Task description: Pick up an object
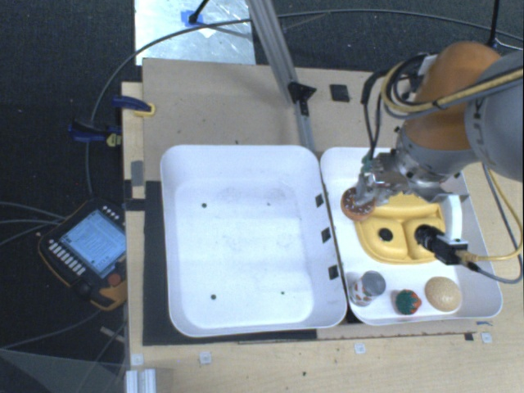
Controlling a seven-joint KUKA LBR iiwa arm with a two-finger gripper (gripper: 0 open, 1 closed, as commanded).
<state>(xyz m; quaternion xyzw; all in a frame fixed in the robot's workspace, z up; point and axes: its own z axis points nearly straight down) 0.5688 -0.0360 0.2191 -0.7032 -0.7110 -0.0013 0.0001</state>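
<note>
My gripper [366, 188] hangs low over the left part of the right bin [490, 300]. Just under its tip lies a brown round thing [357, 206], like a small doughnut, touching or nearly touching the gripper. A large yellow moulded piece [395, 229] with a dark hole lies right beside it, partly under the wrist. Along the bin's front edge sit a small grey cup-like thing [371, 285], a green and red ball [407, 301] and a beige egg-shaped thing [442, 293].
The left bin [237, 236] adjoins the right one, with black clips along the shared wall. A slanted metal pole [278, 47] rises behind the bins. A teach pendant [86, 248] lies on the floor at the left.
</note>
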